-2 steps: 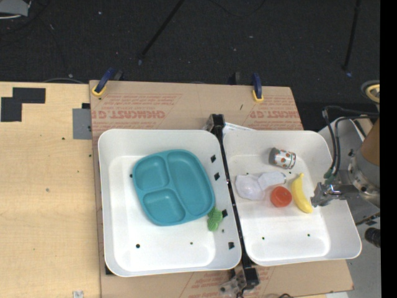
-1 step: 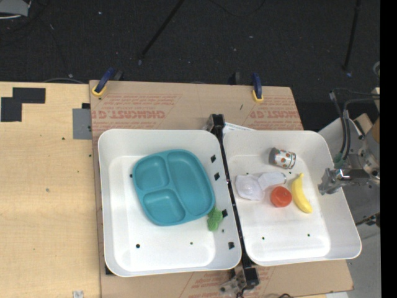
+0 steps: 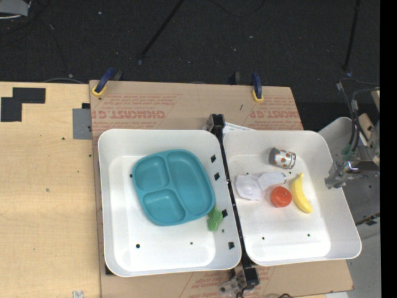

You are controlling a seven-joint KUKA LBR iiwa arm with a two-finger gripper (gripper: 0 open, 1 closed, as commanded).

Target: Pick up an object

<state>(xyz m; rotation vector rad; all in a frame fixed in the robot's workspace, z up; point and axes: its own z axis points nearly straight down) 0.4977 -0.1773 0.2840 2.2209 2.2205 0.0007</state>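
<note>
bare right bin [image 3: 291,244] floor below banana [image 3: 302,194], tomato [image 3: 281,197].

Teal tray [image 3: 173,187], yellow banana [image 3: 302,194], red-orange ball [image 3: 281,197], white bins [image 3: 124,253]

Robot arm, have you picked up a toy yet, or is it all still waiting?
Nothing looks picked up yet. The banana, tomato and can lie in the right bin; the teal plate sits in the left bin. Nothing is in hand: metal parts sit past the right bin's edge, above no toy. Reaching, gripping and lifting are all left.
</note>
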